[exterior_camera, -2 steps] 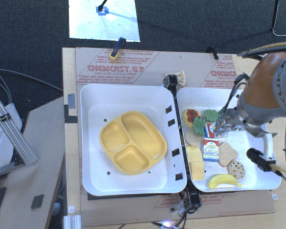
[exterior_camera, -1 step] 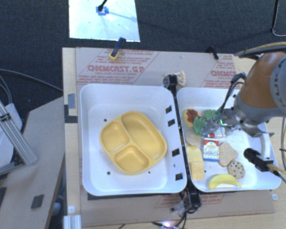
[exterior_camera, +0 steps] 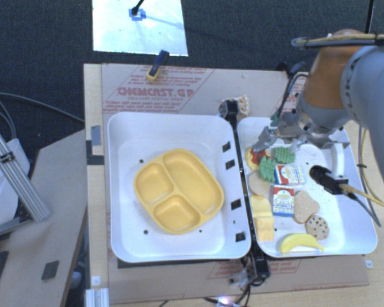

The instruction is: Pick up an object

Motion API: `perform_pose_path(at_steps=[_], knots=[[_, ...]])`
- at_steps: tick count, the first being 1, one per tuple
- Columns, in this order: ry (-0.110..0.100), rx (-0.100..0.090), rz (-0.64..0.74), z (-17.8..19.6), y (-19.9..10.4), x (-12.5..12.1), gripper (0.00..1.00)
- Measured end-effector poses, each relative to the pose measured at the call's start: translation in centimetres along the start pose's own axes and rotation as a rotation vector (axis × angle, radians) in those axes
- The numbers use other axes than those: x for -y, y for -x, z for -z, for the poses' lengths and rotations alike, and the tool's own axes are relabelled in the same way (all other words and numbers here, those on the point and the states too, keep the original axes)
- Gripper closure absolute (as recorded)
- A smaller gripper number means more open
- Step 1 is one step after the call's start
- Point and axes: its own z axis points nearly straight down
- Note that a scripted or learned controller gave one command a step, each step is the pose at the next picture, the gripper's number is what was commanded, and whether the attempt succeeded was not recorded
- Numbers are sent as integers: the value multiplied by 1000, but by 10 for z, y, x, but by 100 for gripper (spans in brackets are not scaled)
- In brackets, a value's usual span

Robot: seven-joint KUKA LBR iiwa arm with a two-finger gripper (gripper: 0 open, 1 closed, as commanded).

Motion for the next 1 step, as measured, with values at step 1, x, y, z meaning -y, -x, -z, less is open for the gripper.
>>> perform_pose_path(at_steps=[1], knots=[[-7,1,-9,-77,32,-29,0]])
